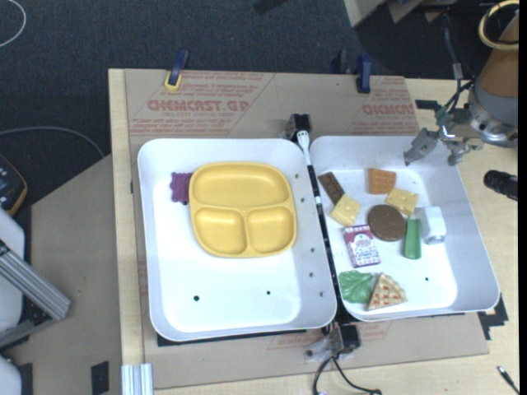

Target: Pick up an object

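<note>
Two shallow white bins sit side by side on a brown board. The left bin (165, 295) holds a yellow divided plate (243, 207) lying flat in its upper half, with a purple piece (179, 187) poking out from under the plate's left edge. The right bin (469, 253) holds a scatter of toy food: a dark brown bar (331, 187) near the upper left, a pale yellow wedge (345, 211) just below it, an orange square cracker (381, 180), a yellow square (403, 200) beside it, and a round brown disc (386, 221) touching the yellow square's lower edge. A green bottle (412, 238) lies just right of the disc, next to a small white block (433, 223). A small red-and-white carton (362, 246) rests below the disc, and at the bottom of the bin a green leafy piece (356, 286) lies against a pizza slice (385, 292). The gripper (431, 148) hangs over the upper right corner of the right bin, above and to the right of the orange cracker, apart from all the food. Its two fingers are spread wide with nothing between them.
</note>
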Controlling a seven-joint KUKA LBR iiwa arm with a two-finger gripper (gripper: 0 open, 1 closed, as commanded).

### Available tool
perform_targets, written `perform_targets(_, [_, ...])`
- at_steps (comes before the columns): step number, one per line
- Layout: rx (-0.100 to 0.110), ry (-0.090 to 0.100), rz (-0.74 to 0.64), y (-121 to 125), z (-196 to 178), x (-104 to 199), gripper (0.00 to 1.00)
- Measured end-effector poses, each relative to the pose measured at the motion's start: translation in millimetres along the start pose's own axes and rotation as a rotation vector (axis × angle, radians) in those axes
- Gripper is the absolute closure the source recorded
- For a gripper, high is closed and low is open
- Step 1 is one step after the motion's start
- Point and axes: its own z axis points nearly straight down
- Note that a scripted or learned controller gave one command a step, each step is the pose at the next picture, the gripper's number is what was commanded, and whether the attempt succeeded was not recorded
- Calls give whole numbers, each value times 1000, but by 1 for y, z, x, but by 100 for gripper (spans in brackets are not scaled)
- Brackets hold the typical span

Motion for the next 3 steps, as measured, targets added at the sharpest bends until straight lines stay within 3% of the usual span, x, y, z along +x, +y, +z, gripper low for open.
perform_targets(1, [1,1,-2,-2,61,6,0])
perform_targets(2, [-4,2,-3,1,74,7,0])
perform_targets(3, [-14,1,-4,4,60,7,100])
